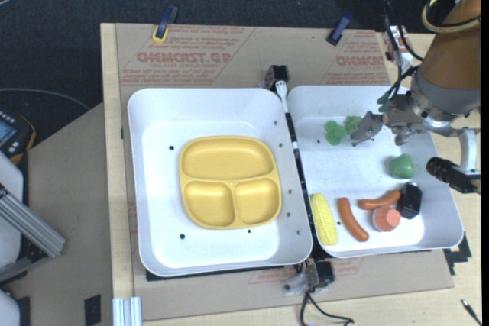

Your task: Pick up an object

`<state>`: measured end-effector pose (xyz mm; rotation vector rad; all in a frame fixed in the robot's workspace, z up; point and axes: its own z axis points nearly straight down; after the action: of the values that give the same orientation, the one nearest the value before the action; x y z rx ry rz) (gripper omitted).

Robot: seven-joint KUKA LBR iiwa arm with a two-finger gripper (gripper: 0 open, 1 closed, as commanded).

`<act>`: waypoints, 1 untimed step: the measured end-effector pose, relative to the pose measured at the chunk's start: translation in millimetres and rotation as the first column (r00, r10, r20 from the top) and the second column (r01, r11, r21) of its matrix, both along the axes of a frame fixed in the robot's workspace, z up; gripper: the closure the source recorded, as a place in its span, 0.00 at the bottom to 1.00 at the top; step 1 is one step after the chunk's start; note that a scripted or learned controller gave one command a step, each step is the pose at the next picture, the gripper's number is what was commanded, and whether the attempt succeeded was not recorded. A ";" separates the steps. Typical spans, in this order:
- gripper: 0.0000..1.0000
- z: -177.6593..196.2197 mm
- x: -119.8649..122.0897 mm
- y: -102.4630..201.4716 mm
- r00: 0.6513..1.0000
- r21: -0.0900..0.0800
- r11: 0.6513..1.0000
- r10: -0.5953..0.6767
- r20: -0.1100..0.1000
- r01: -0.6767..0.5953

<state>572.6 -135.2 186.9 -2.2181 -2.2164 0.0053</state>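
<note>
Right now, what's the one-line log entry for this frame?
end effector: over right bin, nothing visibly held | nearest: broccoli, green ball | left bin: yellow tray

The arm (452,61) reaches in from the right at the far side, its orange band above the grey wrist. Its gripper (386,127) points left, its 2 fingers spread apart.

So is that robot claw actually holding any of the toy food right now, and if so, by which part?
Nothing is held. The gripper hangs open over the right bin, with no object between its fingers. The green broccoli lies just beside it, untouched as far as the view shows.
</note>
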 end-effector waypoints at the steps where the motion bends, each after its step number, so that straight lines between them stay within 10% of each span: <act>1: 0.00 -54.7 -7.6 -7.6 1.000 0.000 1.000 -0.001 -0.001 0.001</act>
<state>565.0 -142.8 132.2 -2.2179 -2.2148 0.0062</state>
